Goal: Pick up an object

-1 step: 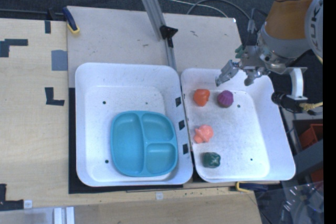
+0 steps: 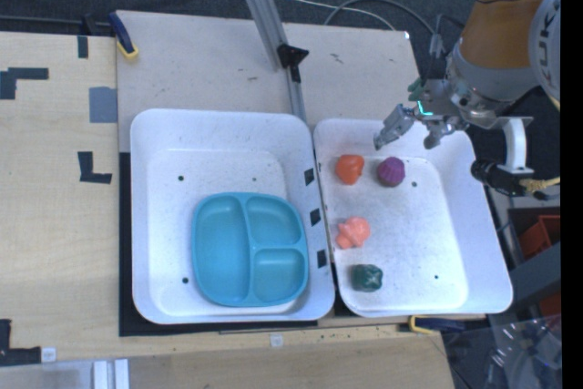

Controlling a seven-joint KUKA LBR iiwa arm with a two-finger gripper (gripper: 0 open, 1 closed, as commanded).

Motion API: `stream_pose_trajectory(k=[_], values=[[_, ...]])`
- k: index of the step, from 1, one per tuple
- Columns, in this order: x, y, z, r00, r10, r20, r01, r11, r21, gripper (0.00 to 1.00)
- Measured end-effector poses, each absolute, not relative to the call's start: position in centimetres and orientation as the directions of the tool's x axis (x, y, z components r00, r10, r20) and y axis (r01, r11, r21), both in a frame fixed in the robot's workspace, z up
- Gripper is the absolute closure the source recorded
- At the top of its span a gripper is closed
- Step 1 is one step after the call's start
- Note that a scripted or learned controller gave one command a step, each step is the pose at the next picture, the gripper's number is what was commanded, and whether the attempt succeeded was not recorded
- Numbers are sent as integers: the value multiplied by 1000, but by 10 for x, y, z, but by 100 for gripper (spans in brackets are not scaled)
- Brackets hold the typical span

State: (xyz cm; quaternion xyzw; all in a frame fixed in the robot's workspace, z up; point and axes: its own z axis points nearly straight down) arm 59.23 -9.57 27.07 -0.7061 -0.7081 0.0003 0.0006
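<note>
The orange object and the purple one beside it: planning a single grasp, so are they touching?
Apart. The camera view shows a plain strip of white bin floor between the orange object and the purple object in the right bin.

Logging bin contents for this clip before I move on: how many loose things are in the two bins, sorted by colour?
Orange: 1, orange item, right bin
Purple: 1, purple item, right bin
Pink-orange: 1, pink-orange item, right bin
Dark green: 1, dark green item, right bin
Blue: 1, blue divided tray, left bin
Total: 5
</note>
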Motion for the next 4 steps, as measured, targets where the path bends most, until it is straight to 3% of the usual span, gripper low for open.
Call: stream_pose_trajectory(k=[1,3,4], values=[[600,-96,222,-2,1000,-1,1000,2,-6,0],[588,-96,96,-1,1000,0,1000,1,-9,0],[590,-95,110,-4,1000,0,1000,4,-4,100]])
